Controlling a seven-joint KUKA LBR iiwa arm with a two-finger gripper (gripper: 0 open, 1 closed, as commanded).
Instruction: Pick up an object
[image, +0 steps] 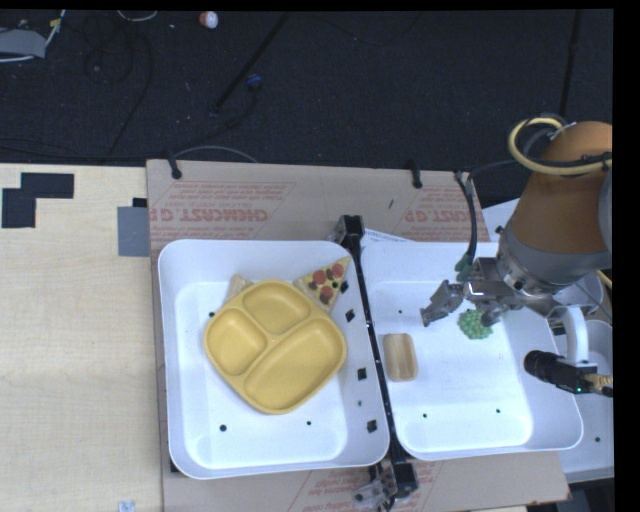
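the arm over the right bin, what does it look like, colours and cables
The arm is a rounded body, orange on top and grey below. A pale yellowish cable loops above it and a thin dark cable runs down its left side. The gripper is grey metal with dark fingers.

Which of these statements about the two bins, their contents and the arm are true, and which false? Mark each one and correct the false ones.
1. The yellow divided plate lies in the left bin. True.
2. The pizza slice lies in the right bin. False: it lies in the left bin, beside the plate.
3. The tan bread piece lies in the right bin. True.
4. The green object rests on the plate. False: it is in the right bin, by the gripper.
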